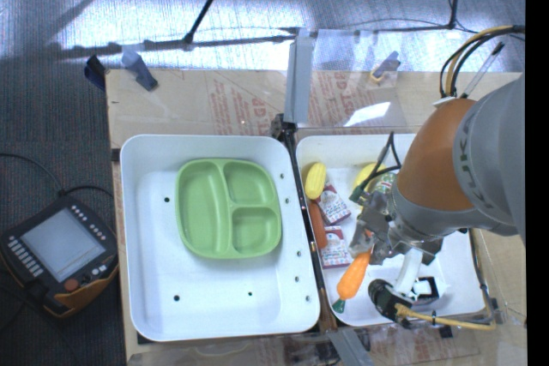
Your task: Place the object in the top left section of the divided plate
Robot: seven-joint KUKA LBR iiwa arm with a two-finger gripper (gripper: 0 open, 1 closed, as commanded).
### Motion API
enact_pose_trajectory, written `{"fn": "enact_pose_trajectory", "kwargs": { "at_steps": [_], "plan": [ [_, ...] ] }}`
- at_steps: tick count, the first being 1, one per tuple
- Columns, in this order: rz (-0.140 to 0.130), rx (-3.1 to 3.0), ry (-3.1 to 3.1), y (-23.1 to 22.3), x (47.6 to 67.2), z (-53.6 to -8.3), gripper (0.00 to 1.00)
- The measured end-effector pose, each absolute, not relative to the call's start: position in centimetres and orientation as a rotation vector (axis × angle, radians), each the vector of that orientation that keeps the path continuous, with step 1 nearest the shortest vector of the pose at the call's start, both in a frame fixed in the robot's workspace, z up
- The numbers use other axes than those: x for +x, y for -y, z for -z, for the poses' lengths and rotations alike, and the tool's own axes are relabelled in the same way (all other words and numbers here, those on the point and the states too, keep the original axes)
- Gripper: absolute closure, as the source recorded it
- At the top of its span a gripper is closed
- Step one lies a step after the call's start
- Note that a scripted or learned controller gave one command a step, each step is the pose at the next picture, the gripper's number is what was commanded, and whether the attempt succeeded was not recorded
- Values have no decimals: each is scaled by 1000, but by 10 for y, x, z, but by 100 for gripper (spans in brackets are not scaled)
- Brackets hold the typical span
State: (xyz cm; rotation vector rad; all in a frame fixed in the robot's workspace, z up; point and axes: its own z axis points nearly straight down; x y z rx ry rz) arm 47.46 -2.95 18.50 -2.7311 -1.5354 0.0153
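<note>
Lying just left of pincer point(371, 246): carrot point(352, 273)

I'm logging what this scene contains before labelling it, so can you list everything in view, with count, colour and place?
Bins: two, white, side by side on the bench.
Divided plate: one, green, three sections, in the left bin.
Corn: one, yellow, right bin, upper left corner.
Carrot: one, orange with green tip, right bin, below the gripper.
Packets: two, red and white, right bin, between corn and carrot.
Pendant: one, black and orange with grey screen, floor at left.
Arm: one, grey with orange band, over the right bin.
Gripper: one, just above the carrot.
</note>
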Motion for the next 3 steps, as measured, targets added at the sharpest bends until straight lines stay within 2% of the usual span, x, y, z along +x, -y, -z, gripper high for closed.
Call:
{"fn": "enact_pose_trajectory", "kwargs": {
  "at_steps": [1,2,3],
  "plan": [
    [-10,-2793,1443,-13,532,-186,100],
    [-10,-2604,1752,-81,570,-206,100],
    [-7,-2604,1754,-93,641,-262,100]
  ]
}}
